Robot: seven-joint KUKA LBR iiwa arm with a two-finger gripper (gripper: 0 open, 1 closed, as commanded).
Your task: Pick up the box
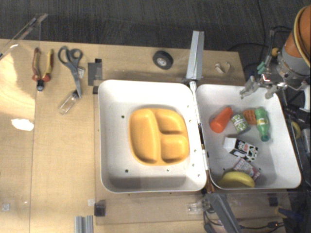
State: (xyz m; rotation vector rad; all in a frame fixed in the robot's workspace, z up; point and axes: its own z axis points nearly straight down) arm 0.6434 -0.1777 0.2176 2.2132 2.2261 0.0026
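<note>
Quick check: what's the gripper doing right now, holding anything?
Gripper: above the right bin's top edge, away from the box, nothing held; whether it is open or shut cannot be told.

Grey KUKA arm segment [297, 67] with rounded housing, topped by a broad orange band [300, 38], at the far right corner of the right-hand shallow white plastic bin [284, 176]. Pale metallic gripper assembly [258, 87], bright silver parts, small red and green spots on its body. Thin dark cables [272, 38] looping beside the orange band.
</note>
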